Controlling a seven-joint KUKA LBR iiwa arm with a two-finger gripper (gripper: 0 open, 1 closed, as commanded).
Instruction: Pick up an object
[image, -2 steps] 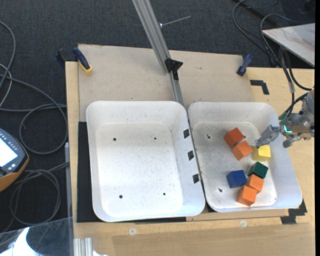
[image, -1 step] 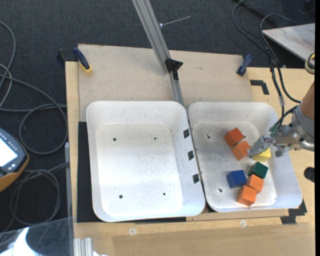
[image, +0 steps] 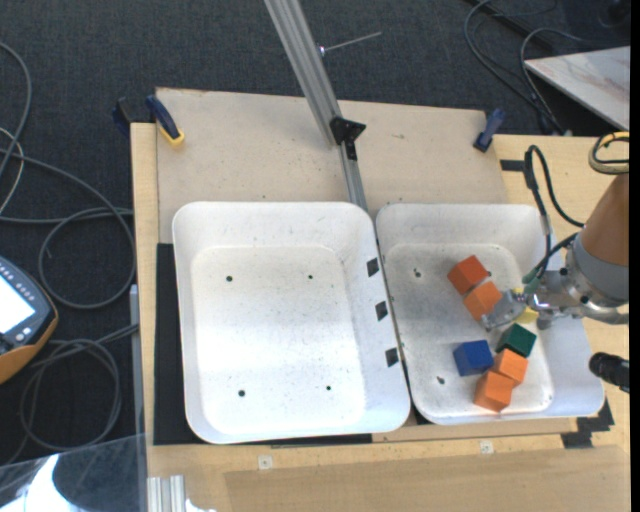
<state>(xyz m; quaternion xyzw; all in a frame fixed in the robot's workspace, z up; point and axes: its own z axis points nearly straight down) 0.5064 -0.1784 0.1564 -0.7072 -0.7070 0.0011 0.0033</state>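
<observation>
At the bench's near edge, toward its right corner, the right bin holds a loose cluster of blocks. Nearest sits an orange block close to that bin's near rim, with a second orange block touching it just behind. To their left lies a blue block, close beside them. A green block stands just behind the second orange one, and a sliver of yellow shows beyond it, mostly hidden by the arm's tool.

The jaws hang low over this cluster, reaching in from the bench's right edge, their metal tips down among the green, yellow and orange pieces. Whether they are spread or closed cannot be told, and no block is clearly seen between them. Above them rises the grey wrist with its orange band.

Further back, two more orange blocks sit together near the middle of the right bin: one just left of the tool, another touching it behind.

The left bin lies alongside, nearer the bench's left edge. At the far edge, a slanted metal bar rises past the gap between the bins, and blue clamps grip the far corners.
</observation>
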